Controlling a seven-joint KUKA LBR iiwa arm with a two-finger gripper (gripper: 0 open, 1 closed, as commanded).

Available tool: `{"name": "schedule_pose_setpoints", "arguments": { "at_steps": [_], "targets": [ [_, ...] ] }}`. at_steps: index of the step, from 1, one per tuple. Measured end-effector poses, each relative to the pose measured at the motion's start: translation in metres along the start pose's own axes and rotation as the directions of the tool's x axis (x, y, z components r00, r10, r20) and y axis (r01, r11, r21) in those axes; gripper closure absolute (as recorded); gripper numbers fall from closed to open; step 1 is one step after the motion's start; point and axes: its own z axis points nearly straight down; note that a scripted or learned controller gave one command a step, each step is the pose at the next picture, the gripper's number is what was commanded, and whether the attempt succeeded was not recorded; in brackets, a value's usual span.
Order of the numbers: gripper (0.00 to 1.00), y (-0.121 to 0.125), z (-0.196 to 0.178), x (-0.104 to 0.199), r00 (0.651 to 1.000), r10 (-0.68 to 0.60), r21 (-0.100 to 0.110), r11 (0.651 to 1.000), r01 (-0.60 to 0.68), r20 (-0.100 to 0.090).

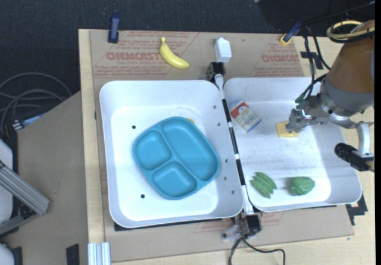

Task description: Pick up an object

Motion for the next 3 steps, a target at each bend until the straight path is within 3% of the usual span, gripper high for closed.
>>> {"name": "schedule_pose_setpoints", "arguments": {
  "at_steps": [1,2,3],
  "targets": [
    [0.00,0.000,0.000,-0.001,1.000,0.001,0.000,1.000,-0.001,0.000],
    [0.00,0.002,0.059,-0.006,1.000,0.002,0.001,1.000,-0.002,0.000],
    [0.00,0.054,0.014,-0.036,1.000,0.001,-0.005,1.000,-0.001,0.003]
  ]
}}
